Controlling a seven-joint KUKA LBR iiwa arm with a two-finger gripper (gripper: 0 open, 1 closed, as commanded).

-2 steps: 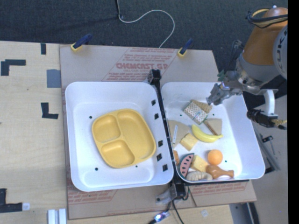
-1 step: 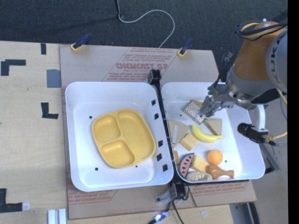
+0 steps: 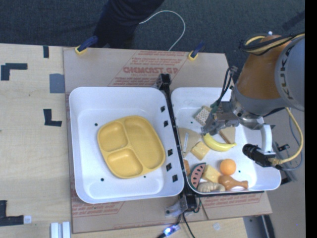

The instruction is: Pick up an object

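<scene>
— Hovering over the right bin (image 3: 257, 185), the gripper (image 3: 214, 124) sits low among the toy food, but I cannot tell from this angle how far open it is or whether anything is in it.

— What is closest to it?

— The banana (image 3: 218, 143) lies just below it, nearly touching. A waffle piece (image 3: 202, 115) is just to its left, and a pale cheese block (image 3: 200, 149) sits below and to the left. The orange (image 3: 228, 166) is further below, beside the chicken leg (image 3: 233, 184) and the watermelon slice (image 3: 196, 173).

— So which one to go for?

— The banana, I would judge. Centre over its middle, straddle the narrow width rather than the curve, and go straight down so the neighbours are not nudged.

— And the yellow plate (image 3: 131, 146)?

— Well to the left, in the other bin (image 3: 79, 133); leave it alone.
</scene>
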